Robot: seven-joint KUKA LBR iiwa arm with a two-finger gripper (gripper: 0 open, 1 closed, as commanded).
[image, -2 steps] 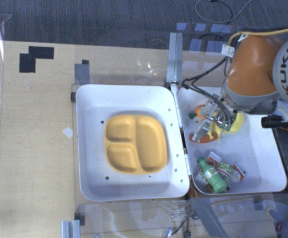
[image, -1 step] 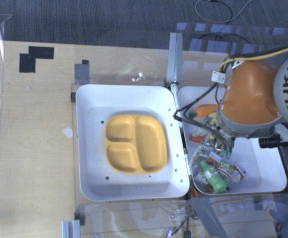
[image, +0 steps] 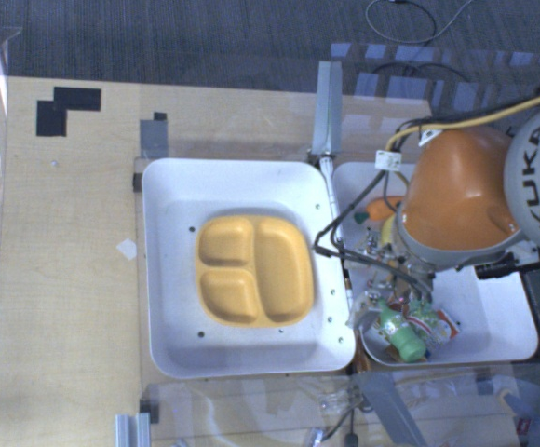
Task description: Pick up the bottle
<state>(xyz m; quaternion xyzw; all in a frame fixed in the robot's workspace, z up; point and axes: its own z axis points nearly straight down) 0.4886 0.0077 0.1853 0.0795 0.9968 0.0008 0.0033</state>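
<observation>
A green bottle point(image: 404, 339) lies in the near left corner of the right bin point(image: 493, 338), with a pale label band and some wires around it. My gripper point(image: 393, 313) hangs from the orange-banded wrist directly over the bottle, very close to its top end. The arm's bulk hides much of the right bin behind it.
A yellow divided tray point(image: 254, 269) lies in the middle of the left bin point(image: 172, 250). An orange object point(image: 382, 209) peeks out beside the arm at the back of the right bin. Cables run along the wall between the two bins point(image: 337, 250).
</observation>
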